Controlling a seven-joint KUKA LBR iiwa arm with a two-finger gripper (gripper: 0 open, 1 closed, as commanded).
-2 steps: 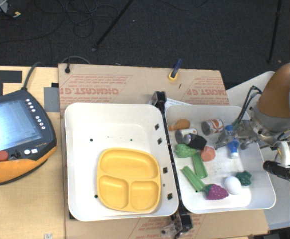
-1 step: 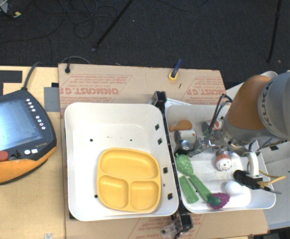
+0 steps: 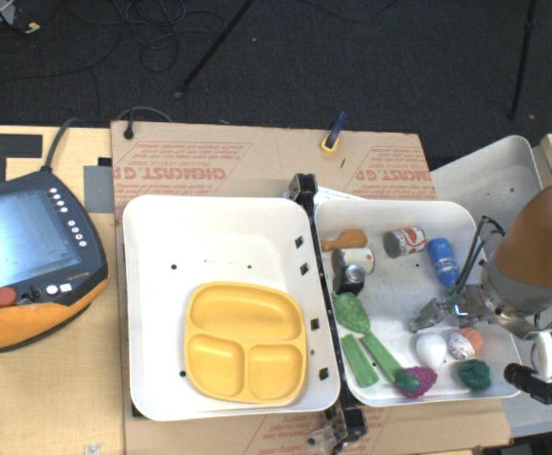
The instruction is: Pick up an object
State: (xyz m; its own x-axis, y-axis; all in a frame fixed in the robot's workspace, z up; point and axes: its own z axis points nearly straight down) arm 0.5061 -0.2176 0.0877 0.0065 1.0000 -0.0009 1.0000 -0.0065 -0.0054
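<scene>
The right bin [image 3: 466, 218] holds several small objects. Among them are a blue bottle [image 3: 441, 261], a red-and-white can [image 3: 406, 242], a white egg shape [image 3: 432, 349], an orange-and-white ball [image 3: 462, 345], a dark green lump [image 3: 474, 374] and a purple piece [image 3: 414, 380]. Green vegetable-like pieces [image 3: 366, 356] lie by the bin's left wall, below a leafy green item [image 3: 350, 311]. My gripper [image 3: 439, 313] hangs low over the right part of this bin, just above the white egg shape and below the blue bottle. I see nothing held in it.
The left bin [image 3: 162, 226] holds a yellow divided plate [image 3: 246, 341]. An orange-brown item [image 3: 342, 240], a white cup [image 3: 356, 260] and a small dark object [image 3: 352, 278] crowd the right bin's upper left. A teach pendant [image 3: 29, 254] lies on the bench at far left.
</scene>
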